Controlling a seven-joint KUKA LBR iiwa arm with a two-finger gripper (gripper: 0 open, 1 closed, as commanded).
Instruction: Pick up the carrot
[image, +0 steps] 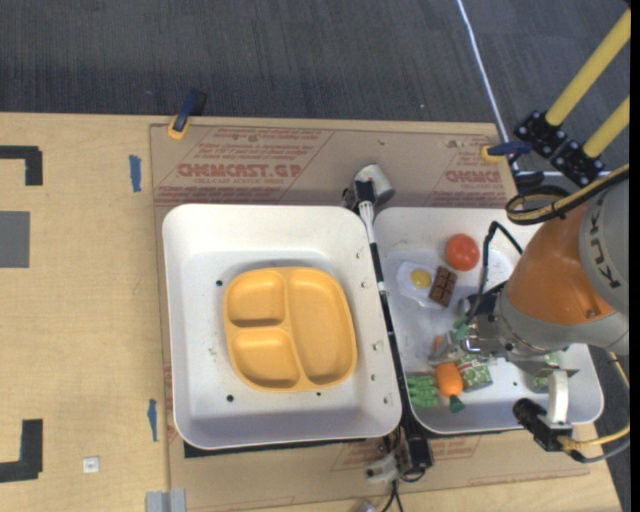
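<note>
Two white bins sit side by side on the table (80, 300). Left bin (190, 300) holds a yellow divided plate (290, 327). Right bin (590, 395) holds the carrot (449, 380) near its front edge, just beside the gripper (468, 345); whether the gripper's grasping parts are apart or together, I cannot tell. A tomato (461, 251) lies farther back.

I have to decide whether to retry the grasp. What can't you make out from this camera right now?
- Gripper, camera view: the arm's wrist covers it, so the state of the jaws is unreadable.
- Carrot: small; contact with the gripper is unclear.
- Green items beside the carrot: too small to identify.
- Right bin: its middle is hidden by the arm.
</note>
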